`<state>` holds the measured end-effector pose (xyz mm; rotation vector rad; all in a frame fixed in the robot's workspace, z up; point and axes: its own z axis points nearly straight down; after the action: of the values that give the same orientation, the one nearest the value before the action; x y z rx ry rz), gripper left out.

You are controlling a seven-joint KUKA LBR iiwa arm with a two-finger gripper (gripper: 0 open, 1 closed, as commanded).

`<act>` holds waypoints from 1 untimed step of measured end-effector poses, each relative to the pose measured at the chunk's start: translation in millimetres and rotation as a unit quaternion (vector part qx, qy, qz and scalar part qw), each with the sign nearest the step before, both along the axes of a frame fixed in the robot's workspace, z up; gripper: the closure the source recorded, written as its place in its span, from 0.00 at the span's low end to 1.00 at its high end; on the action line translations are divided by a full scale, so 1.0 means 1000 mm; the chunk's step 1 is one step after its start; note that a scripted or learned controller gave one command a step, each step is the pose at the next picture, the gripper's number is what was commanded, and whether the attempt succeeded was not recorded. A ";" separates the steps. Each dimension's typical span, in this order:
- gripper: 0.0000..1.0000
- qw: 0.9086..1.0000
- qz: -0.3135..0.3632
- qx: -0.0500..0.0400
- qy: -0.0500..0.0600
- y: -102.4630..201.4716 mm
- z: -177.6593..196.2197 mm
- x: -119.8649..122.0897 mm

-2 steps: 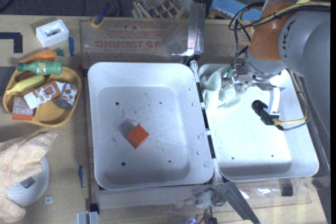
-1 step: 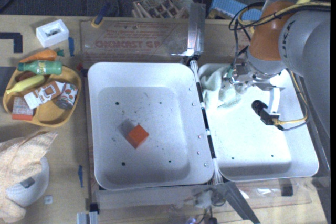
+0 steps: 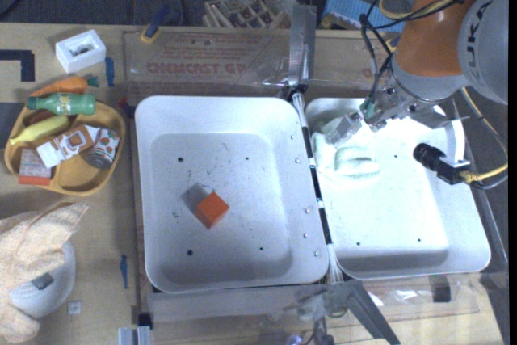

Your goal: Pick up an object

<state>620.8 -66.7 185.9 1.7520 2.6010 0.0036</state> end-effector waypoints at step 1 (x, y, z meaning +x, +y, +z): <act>0.00 1.000 0.026 0.000 -0.003 -0.058 -0.094 -0.022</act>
<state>598.7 -124.8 91.9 1.6819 2.6405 0.0085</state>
